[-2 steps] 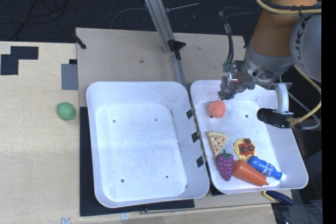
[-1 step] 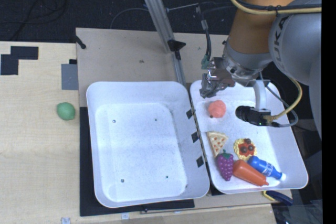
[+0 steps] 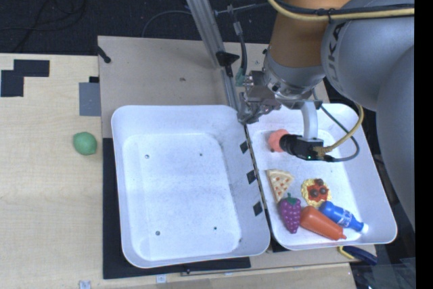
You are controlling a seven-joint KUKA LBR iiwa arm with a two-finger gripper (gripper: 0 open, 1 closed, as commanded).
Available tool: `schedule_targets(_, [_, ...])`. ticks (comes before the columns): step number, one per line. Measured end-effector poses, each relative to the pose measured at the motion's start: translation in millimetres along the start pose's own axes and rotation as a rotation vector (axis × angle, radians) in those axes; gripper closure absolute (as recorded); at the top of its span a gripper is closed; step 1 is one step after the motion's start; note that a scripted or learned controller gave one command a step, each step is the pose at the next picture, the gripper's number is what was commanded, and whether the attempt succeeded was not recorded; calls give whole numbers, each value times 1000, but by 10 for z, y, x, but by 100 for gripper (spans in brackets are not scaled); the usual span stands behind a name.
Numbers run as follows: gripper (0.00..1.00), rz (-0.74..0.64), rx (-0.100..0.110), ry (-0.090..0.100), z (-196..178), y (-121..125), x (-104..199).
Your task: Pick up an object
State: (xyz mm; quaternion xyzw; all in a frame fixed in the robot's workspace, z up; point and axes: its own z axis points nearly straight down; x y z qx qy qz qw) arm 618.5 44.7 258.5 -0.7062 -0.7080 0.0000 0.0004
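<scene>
Objects for picking lie in the right bin (image 3: 379, 203), grouped toward its near half. A pink-orange object (image 3: 276, 139) sits at the bin's middle left, just beside the divider between the bins. Nearer the camera lie a pizza slice toy (image 3: 279, 181), a round red-and-yellow toy (image 3: 314, 191), a purple grape bunch (image 3: 290, 212), an orange carrot (image 3: 322, 223) and a blue bottle (image 3: 342, 216). The grapes, carrot and bottle touch or overlap one another; the pizza slice lies just above the grapes.

Camera view, arm pose: the grey arm (image 3: 372, 44) enters from the right and bends down over the far edge of the right bin. The orange band (image 3: 311, 17) sits above the wrist, with a yellow cable looping over its top. The wrist points downward toward the far left corner of the right bin. The gripper (image 3: 260, 101) hangs over that corner, near the divider and above the pink-orange object. The state of the fingers cannot be told; the wrist hardware hides them. A black fitting (image 3: 301, 147) with a cable hangs just right of the pink-orange object.

The left bin (image 3: 128, 125) adjoins the right bin. A green ball (image 3: 85, 143) rests on the table (image 3: 40, 199), well apart from both bins on the left.
</scene>
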Motion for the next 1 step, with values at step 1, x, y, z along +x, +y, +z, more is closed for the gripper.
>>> schedule_targets(1, [100, 0, 0, 0, 3, -22, 458])
